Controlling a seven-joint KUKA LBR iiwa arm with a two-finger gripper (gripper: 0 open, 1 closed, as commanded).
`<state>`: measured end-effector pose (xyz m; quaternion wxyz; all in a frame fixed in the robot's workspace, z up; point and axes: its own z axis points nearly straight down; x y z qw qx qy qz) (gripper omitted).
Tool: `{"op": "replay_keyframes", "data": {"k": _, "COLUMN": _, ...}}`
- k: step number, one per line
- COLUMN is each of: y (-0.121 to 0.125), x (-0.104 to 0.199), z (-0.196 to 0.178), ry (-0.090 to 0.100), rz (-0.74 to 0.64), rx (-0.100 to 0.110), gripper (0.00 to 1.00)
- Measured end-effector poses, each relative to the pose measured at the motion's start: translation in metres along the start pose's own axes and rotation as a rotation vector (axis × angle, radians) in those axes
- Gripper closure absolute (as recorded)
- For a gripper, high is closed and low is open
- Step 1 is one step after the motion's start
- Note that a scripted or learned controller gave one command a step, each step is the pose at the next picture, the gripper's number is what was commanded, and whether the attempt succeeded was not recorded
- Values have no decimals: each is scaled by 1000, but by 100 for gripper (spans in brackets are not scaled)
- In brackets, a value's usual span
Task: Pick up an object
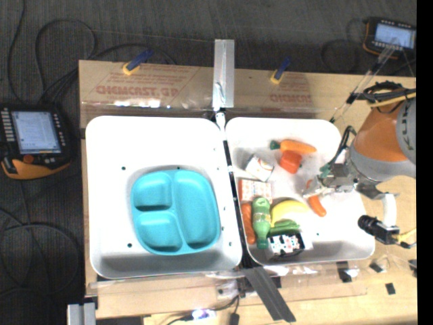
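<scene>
Nearest the camera, at the near edge of the right bin (352, 246), a black-and-white box (287, 242) lies beside a green bottle (262, 217) and a yellow banana (289, 209), with an orange carrot-like piece (247, 223) pressed against the wall that this bin shares with its neighbour. Farther in, toward the far edge, sit a small white carton (258, 167), a red block (291, 160) and a carrot with a green top (293, 145). A short orange piece (316, 204) lies near the bin's right side, just below the gripper (329, 179).

That gripper hangs low over the right side of the bin, at the end of the arm (384, 147) with its orange band. From this slanted view I cannot tell how wide the pincer stands, and nothing can be seen held in it. The left bin (108, 147) carries a turquoise divided tray (176, 210) near its middle.

The pick looks not yet made. The short orange piece seems the likeliest target, being closest and apart from the clutter. To do it well, the pincer should centre over the piece, straddle its narrow width rather than its length, and descend straight until near the bin floor before closing. A round piece may roll away, so closing slowly and lifting vertically would help.
</scene>
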<state>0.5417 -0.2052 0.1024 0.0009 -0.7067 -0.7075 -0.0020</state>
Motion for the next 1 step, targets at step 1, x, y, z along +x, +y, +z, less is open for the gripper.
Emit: {"op": "replay_keyframes", "data": {"k": 1, "y": 18, "x": 53, "z": -94, "ry": -4, "rz": -297, "rx": 4, "gripper": 100}}
